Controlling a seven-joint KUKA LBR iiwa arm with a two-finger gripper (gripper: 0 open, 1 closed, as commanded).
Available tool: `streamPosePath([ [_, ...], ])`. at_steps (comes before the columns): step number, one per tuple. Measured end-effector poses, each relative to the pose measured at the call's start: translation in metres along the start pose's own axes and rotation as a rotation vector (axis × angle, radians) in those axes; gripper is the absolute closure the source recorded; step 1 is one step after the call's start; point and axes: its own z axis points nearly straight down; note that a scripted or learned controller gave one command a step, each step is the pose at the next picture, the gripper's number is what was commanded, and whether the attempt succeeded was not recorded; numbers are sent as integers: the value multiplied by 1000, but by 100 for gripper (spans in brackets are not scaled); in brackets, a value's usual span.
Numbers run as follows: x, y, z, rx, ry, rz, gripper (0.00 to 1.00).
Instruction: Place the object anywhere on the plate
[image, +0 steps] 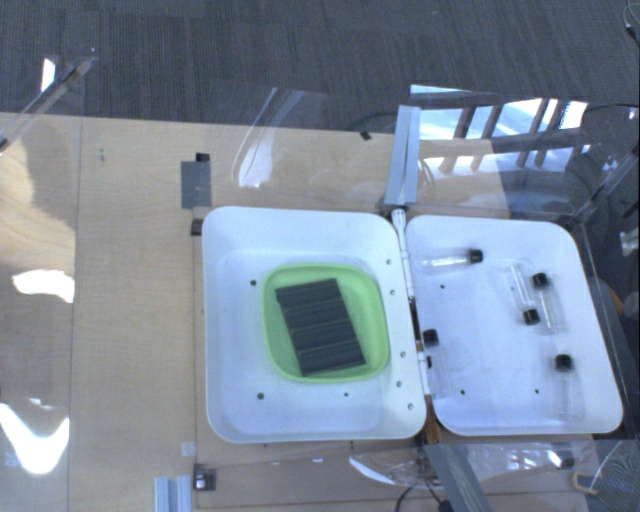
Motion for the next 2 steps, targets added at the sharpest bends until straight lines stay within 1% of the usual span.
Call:
streamPosePath([
  [1,0,0,0,0,0,0,0],
  [2,4,0,0,0,0,118,0],
])
